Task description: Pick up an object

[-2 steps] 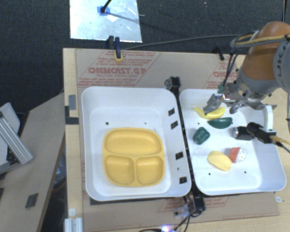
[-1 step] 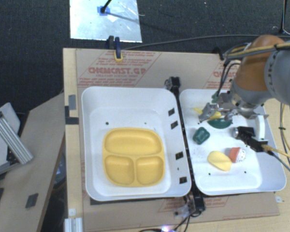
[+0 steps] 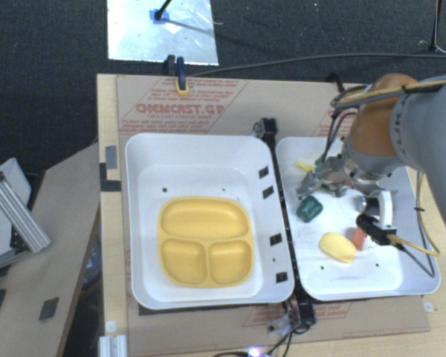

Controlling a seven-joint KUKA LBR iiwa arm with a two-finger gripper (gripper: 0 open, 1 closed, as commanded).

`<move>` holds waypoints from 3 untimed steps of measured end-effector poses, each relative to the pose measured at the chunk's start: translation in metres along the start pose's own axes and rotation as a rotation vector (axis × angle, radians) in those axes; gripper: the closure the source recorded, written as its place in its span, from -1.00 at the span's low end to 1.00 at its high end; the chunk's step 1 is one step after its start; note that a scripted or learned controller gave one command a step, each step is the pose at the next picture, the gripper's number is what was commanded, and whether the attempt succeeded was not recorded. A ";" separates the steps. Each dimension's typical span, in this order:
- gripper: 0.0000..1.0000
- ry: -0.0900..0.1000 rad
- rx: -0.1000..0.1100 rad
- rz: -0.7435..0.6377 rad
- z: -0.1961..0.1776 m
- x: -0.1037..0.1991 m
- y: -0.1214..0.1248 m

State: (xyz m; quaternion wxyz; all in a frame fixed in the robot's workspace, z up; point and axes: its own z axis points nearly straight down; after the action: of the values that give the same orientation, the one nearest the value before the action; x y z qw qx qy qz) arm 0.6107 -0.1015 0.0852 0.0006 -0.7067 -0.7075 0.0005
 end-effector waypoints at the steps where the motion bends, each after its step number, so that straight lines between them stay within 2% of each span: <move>1: 1.00 -0.001 -0.005 0.000 -0.013 0.000 0.001; 3: 1.00 -0.001 -0.009 -0.004 -0.141 -0.001 0.006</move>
State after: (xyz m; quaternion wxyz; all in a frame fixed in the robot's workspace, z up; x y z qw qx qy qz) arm 0.6167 -0.1027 0.2263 -0.0030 -0.7055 -0.7087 -0.0022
